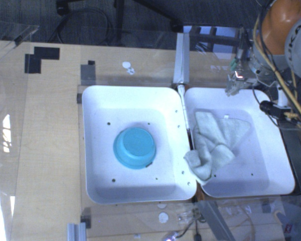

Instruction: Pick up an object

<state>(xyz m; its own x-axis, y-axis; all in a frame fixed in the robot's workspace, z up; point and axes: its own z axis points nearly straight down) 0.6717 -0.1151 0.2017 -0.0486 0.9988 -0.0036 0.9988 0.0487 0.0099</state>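
gripper hangs over right bin far rim, finger state not discernible | white cloth crumpled in right bin, soft, light: pinch a raised fold | blue bowl upside down in left bin, rigid, likely slippery

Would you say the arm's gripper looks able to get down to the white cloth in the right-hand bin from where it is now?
Probably yes: the gripper is above the right bin's far rim, and nothing lies over the white cloth.

A bowl lies in the left bin, a cloth in the right bin.
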